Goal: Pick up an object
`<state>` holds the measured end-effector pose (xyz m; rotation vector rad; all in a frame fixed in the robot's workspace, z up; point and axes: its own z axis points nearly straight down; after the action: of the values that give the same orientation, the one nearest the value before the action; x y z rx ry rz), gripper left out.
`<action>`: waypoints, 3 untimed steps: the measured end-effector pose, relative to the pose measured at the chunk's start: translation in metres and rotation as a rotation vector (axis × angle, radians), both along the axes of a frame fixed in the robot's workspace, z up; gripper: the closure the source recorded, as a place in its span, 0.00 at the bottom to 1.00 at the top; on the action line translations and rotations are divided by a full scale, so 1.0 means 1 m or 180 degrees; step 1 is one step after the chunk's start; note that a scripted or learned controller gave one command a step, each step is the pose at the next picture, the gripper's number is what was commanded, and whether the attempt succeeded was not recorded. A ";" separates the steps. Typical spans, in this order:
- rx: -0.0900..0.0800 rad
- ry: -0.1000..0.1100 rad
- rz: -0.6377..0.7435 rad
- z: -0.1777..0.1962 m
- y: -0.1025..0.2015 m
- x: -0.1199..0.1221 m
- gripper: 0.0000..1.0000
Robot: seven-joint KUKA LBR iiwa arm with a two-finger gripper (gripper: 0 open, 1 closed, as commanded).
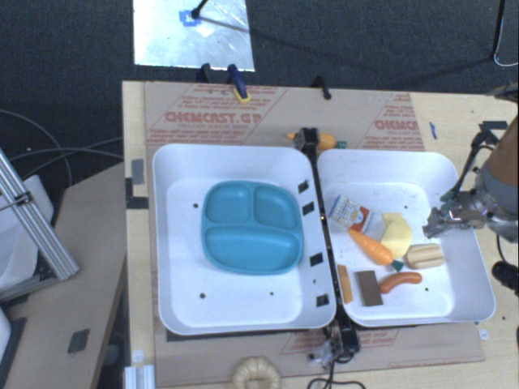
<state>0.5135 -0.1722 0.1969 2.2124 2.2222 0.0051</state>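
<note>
Pick not yet made: gripper [438, 221], grasp state indiscernible, at frame right above bread roll [424, 255]; toy carrot [371, 247], sausage [399, 281] lie in right bin [466, 298].

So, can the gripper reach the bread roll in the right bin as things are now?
Probably yes. The gripper hangs just above the bread roll at the right bin, and nothing lies over the roll; the sausage lies just beside it.
</note>
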 end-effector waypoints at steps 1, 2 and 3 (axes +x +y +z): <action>0.0002 0.0004 0.0000 0.029 0.000 0.002 1.00; 0.0010 0.0015 0.0014 0.022 0.049 0.002 1.00; 0.0011 0.0016 0.0017 0.015 0.098 0.010 1.00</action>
<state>0.5236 -0.0739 0.2115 2.2109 2.2321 0.0036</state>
